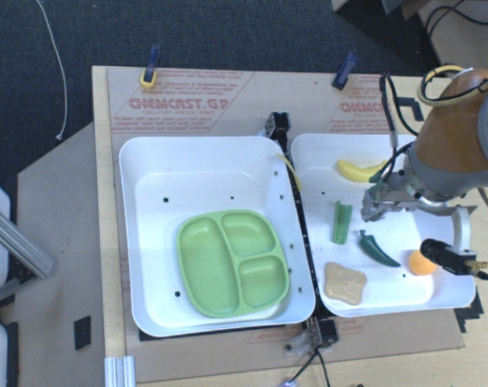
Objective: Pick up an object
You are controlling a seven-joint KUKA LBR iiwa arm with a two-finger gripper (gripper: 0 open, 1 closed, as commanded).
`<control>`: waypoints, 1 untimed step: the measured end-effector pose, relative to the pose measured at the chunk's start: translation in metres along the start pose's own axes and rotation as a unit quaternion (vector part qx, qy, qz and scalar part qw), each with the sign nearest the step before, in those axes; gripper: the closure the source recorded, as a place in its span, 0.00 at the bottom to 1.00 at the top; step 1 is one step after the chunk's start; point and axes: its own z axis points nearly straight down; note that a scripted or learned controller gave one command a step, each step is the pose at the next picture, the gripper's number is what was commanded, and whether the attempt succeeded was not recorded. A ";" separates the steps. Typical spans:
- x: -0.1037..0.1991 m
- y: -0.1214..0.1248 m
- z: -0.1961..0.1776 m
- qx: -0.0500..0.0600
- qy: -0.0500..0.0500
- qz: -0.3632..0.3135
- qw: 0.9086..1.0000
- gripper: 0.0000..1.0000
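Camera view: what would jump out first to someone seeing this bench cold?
The green divided plate dominates the left bin, lying flat near its front. In the right bin, small items are scattered: a yellow banana at the back, a green block, a dark green pepper, a tan bread slice at the front and an orange ball. The arm's hand hangs over that bin, just right of the block.

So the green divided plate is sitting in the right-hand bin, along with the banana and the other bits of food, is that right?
Not quite. The camera view shows the green divided plate in the left bin, by itself. The banana and the other bits of food are in the right bin.
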 end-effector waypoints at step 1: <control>0.002 0.007 -0.062 -0.003 -0.001 -0.002 1.000 1.00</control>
